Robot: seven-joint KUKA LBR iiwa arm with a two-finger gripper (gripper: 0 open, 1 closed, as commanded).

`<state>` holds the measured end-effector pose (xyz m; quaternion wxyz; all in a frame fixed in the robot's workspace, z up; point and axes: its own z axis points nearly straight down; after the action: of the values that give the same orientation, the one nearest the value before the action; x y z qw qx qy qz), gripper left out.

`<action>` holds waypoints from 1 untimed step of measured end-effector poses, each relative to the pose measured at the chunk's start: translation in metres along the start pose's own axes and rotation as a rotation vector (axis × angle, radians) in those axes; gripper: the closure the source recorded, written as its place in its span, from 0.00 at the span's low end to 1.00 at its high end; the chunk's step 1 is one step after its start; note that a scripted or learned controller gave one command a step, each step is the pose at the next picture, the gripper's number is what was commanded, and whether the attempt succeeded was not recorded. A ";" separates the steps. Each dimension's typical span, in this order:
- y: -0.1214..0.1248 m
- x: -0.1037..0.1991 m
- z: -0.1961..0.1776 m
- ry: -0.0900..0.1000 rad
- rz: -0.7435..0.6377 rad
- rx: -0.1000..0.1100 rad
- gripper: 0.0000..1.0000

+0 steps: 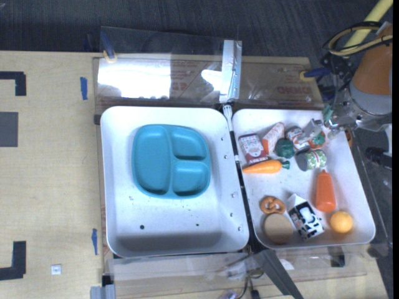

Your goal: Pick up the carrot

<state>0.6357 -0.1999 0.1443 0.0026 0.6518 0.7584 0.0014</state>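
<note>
1. One fixed camera is looking down at a slant on the counter (43, 167) from above.
2. It is sitting far enough to be framing both white bins (118, 129) whole.
3. The arm (374, 80) is entering at the right edge.

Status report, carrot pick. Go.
Gripper at right bin's far right corner, fingers unclear. Carrot lies flat by the bin's left wall, untouched. Ketchup packet and green toy crowd its far side.

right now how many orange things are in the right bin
3: the carrot by the bin's left wall, an orange bottle further right, and a round orange in the near right corner. Clutter at the back may hide more.
</note>
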 end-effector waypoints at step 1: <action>-0.064 0.095 -0.011 0.004 -0.089 0.004 0.00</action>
<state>0.5581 -0.1155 0.1543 0.0002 0.6173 0.7867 0.0011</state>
